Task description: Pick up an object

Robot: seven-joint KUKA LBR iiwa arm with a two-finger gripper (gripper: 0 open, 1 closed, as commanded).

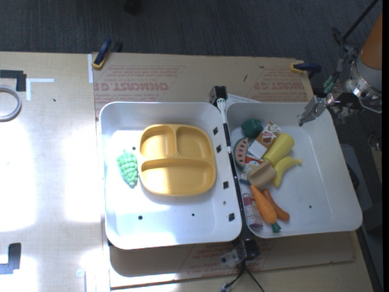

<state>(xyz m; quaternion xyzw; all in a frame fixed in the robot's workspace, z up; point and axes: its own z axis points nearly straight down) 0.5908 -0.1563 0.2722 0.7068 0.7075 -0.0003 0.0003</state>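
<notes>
The right bin (325,181) holds a pile of toy food along its left side: a green piece (251,127), a small printed box (266,136), a yellow corn-like piece (278,148), a banana (287,166), a brown bread roll (261,174), two carrots (265,204) and a packet (250,208). In the left bin (121,212) lie a yellow divided plate (178,160) and a green bunch of grapes (127,168). My gripper (309,112) hangs over the far right corner of the right bin, apart from the food pile, with nothing seen in it.
Black clips (217,93) join the two bins at the far and near ends. Blue clamps (101,53) hold the cardboard sheet at its far corners. A tape roll (6,104) lies at the bench's left edge. The right half of the right bin is bare white floor.
</notes>
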